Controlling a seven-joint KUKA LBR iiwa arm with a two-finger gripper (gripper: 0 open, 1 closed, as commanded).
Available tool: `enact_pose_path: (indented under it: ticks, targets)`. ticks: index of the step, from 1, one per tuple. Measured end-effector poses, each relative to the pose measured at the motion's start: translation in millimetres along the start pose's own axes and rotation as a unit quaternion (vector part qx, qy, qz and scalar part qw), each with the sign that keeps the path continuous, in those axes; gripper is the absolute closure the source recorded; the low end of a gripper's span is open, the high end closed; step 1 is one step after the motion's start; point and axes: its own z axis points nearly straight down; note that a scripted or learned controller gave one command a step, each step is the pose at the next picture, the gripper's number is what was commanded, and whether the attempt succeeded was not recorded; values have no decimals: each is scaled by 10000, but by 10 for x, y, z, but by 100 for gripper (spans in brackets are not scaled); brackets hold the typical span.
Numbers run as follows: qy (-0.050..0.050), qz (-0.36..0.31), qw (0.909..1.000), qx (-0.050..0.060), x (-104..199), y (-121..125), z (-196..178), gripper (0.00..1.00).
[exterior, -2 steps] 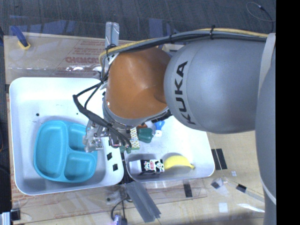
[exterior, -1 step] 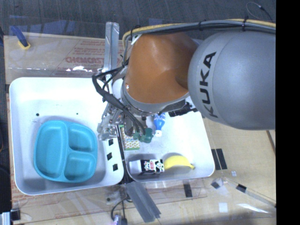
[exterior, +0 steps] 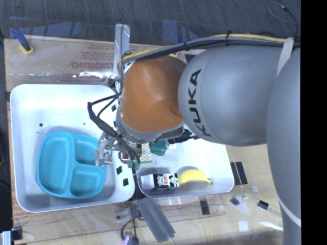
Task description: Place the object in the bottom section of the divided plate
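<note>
We see the arm (exterior: pixel 204 101) bent over the bins, tool (exterior: pixel 104 154) at the plate's (exterior: pixel 69 165) three o'clock edge; its state we cannot tell. Banana (exterior: pixel 193 176) lies at four o'clock.

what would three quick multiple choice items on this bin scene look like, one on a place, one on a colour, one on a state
1. Where does the divided plate lie?
A. in the left bin
B. in the right bin
C. on the bench outside the bins

2. What colour is the banana?
A. green
B. yellow
C. red

3. How do things stand with the plate's sections?
A. a banana lies in one
B. a cup stands in one
C. nothing lies in them

Answers:
1. A, the blue plate sits inside the left bin.
2. B, it shows yellow in the right bin, beside a small black and white object.
3. C, all three blue sections show bare, with the gripper at the plate's right edge.
</note>
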Motion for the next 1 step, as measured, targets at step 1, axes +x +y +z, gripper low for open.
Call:
enact_pose_path:
  ticks: [1]
  targets:
    - [-2, -275, 9996, 0, 155, 1078, 83, 100]
